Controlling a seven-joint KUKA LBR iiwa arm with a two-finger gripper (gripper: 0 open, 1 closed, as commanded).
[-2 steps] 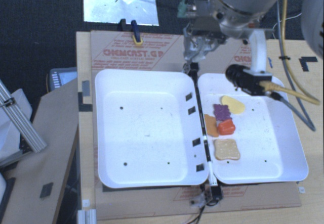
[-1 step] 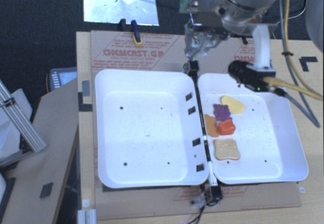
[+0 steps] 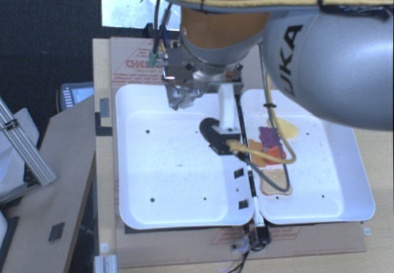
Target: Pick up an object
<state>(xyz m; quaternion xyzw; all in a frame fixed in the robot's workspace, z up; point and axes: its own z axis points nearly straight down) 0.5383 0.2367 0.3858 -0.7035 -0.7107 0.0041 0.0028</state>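
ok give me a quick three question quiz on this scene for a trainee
1. True or false: the purple object lies in the right-hand bin.
2. The pincer hangs over: A) the left-hand bin; B) the right-hand bin; C) neither bin.
3. Fill in: the object just beyond the purple one, toward the bin's far side, is ____ in colour.
Key: 1 true; 2 A; 3 yellow (the yellow object).

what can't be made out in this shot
Camera view:
- Right bin: its far end is hidden by the arm.
- Yellow piece: top covered by the arm.
- Purple piece and orange piece: too small and blurred to identify.
- Tool: tip blurred; whether it holds anything is unclear.
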